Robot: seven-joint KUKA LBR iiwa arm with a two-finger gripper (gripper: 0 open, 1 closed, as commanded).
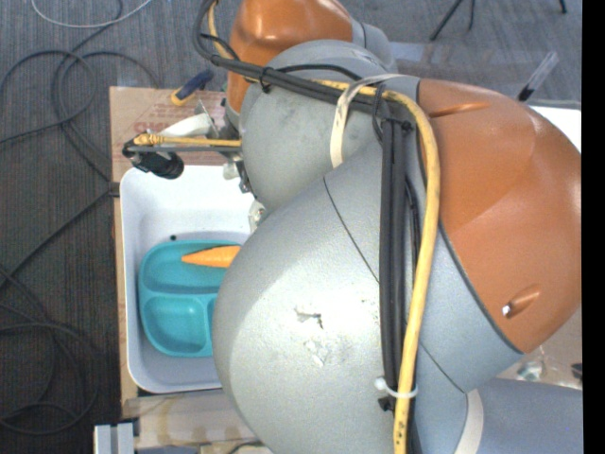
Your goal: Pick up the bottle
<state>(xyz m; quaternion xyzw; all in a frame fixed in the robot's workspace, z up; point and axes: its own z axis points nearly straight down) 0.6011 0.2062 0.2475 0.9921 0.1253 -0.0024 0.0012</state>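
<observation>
My grey and orange arm (pixel 378 235) covers most of the view and hides the greater part of both bins. The gripper (pixel 233 165) is low over the far end of the left white bin (pixel 132 282), largely covered by the wrist. In the near half of that bin lies a teal two-compartment tray (pixel 175 315). An orange carrot-shaped piece (pixel 213 255) rests on the tray's far edge. Whatever lies under the arm is hidden from me.
The left bin sits on a brown cardboard sheet (pixel 142 112). A small blue and yellow object (pixel 193 85) lies at the sheet's far edge. Black and white cables (pixel 57 74) run over the dark carpet to the left.
</observation>
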